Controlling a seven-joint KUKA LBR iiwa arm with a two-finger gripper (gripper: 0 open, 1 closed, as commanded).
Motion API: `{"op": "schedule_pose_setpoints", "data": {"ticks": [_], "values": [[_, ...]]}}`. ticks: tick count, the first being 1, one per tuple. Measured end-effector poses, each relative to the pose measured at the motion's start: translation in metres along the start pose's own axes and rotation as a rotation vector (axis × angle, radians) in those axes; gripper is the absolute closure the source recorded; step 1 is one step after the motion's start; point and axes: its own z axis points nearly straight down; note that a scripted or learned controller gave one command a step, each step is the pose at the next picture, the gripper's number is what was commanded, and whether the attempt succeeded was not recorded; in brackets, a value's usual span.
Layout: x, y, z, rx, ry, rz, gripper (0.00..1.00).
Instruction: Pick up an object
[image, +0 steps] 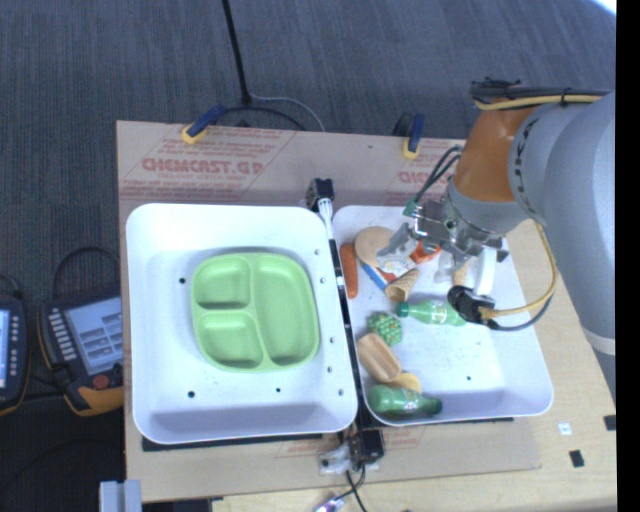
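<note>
Bench: we note a brown board (200, 165) printed with red lettering, over dark carpet.
Clamps: a yellow-and-blue clamp (203, 123) at the far left edge, another clamp (411, 140) at the far right.
Left bin (150, 300): white, directly on the board.
Right bin (515, 370): white, touching the left bin's side.
</note>
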Motion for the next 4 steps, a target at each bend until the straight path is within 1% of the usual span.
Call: {"op": "schedule_pose_setpoints", "data": {"ticks": [1, 2, 3, 4], "values": [[0.005, 0.012, 0.063, -0.006, -0.002, -0.320, 0.00], [0.004, 0.014, 0.054, -0.011, -0.004, -0.320, 1.00], [0.004, 0.013, 0.054, -0.011, -0.004, -0.320, 0.00], [-0.013, -0.027, 0.038, 0.001, 0.001, -0.129, 0.00]]}}
